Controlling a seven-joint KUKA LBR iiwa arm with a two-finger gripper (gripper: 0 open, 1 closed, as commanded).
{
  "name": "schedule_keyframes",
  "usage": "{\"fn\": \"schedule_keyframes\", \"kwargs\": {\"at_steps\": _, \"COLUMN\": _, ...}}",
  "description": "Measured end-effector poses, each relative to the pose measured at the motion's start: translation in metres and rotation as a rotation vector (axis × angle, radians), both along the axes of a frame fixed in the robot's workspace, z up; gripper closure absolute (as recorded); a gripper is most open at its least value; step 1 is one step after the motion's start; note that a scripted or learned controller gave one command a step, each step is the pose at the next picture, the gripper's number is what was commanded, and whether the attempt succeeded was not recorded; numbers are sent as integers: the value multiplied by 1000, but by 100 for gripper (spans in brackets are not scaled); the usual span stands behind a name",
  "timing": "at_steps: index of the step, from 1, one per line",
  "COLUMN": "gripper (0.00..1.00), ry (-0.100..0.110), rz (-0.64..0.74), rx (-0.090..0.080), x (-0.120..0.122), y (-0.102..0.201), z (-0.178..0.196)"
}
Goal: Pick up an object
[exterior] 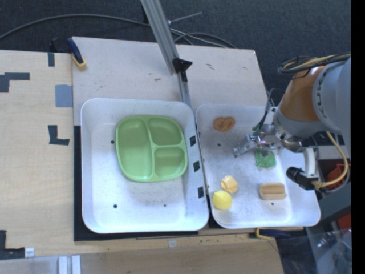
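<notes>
My gripper (pixel 244 148) hangs low over the middle of the right bin (pixel 302 213), its metal tip pointing left. A small green object (pixel 265 160) lies just right of and below the tip, partly under the wrist; whether it is touched I cannot tell. A brown pretzel-like piece (pixel 224 123) sits at the bin's far left. Toward the front lie a pale yellow lump (pixel 229 184), a yellow ball (pixel 222 200) and a tan block (pixel 272 191).
The left bin (pixel 97 210) holds a green divided plate (pixel 151 148). A metal pole (pixel 162 27) slants down to the bins' shared wall. Cables (pixel 319 181) hang off the arm at the right bin's right edge.
</notes>
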State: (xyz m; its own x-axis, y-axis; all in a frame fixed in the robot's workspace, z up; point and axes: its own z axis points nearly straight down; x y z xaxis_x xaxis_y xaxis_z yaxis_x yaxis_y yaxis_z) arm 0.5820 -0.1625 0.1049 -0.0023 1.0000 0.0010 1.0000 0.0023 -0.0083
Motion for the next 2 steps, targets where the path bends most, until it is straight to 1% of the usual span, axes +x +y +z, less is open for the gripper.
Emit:
{"fn": "schedule_keyframes", "kwargs": {"at_steps": 1, "gripper": 100, "ry": -5, "rz": 1, "rx": 0, "x": 2, "y": 0, "z": 14}}
{"fn": "schedule_keyframes", "kwargs": {"at_steps": 2, "gripper": 100, "ry": -13, "rz": 0, "rx": -2, "x": 5, "y": 8, "z": 74}}
